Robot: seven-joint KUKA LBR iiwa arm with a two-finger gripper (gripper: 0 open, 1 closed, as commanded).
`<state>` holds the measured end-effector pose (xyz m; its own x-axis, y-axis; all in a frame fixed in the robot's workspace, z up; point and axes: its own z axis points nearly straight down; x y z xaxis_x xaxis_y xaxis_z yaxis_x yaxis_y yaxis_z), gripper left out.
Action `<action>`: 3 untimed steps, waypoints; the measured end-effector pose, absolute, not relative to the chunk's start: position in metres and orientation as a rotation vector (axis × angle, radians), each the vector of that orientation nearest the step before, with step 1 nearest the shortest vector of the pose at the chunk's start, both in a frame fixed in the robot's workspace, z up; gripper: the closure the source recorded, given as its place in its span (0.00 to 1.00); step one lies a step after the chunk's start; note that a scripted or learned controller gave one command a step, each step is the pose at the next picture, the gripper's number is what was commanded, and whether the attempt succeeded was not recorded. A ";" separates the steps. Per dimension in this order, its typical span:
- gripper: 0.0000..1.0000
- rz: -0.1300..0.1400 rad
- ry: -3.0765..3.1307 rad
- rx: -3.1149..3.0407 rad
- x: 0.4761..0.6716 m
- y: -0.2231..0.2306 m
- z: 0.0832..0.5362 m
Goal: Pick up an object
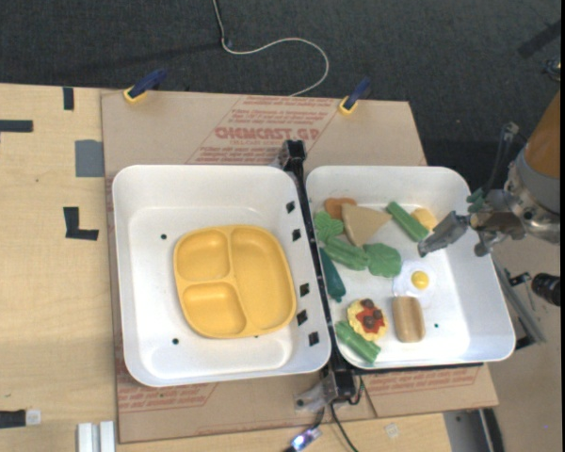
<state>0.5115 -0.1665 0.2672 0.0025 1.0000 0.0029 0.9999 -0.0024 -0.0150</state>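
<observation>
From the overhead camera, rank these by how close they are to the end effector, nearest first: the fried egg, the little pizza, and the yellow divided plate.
1. Fried egg: right bin, just below and left of the end effector.
2. Little pizza: right bin, lower and farther left, near the front.
3. Yellow divided plate: middle of the left bin, across the divider, plainly farthest.

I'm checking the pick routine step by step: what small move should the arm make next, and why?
Probably a short move left and down toward the fried egg. The end effector sits above the right bin near its right side with nothing between its fingers, while the toy foods lie further left. The egg is close and lies apart from the others, so it looks like the easiest target.
</observation>
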 end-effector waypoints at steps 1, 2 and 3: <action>0.00 0.005 -2.220 -2.218 0.513 -0.166 0.273; 0.00 0.008 -2.216 -2.215 0.503 -0.165 0.220; 0.00 0.008 -2.216 -2.214 0.495 -0.159 0.169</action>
